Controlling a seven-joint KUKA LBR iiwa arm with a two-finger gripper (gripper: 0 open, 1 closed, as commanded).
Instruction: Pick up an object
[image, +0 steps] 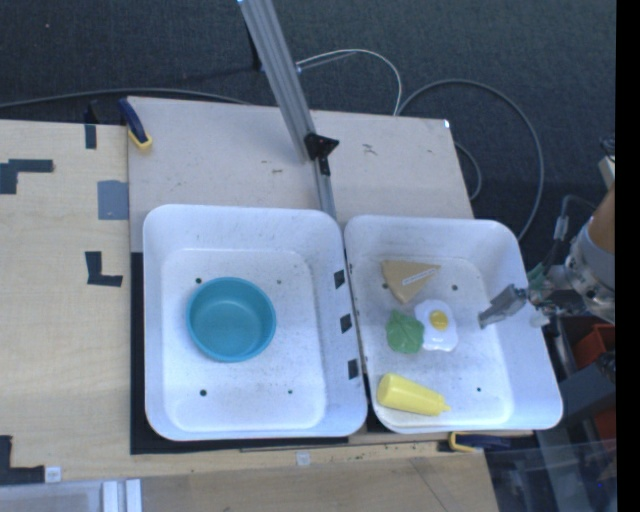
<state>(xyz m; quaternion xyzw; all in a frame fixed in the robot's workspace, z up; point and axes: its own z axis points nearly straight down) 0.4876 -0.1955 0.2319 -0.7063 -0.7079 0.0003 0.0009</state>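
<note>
The right bin (500, 250) holds a tan wedge (406, 277), a green leafy piece (404, 333), a white fried egg with a yellow yolk (438, 327) and a yellow corn-like piece (409, 395). The egg touches the green piece. My gripper (502, 305) reaches in from the right edge, over the right side of that bin, a little right of the egg. Nothing shows between its grey fingers. A blue bowl (232, 318) sits in the left bin (170, 240).
A grey metal pole (285, 85) slants down from the top to the bins' shared wall. Cables (480, 100) loop on the dark floor at the upper right. A blue and yellow clamp (135, 124) grips the board's far left corner.
</note>
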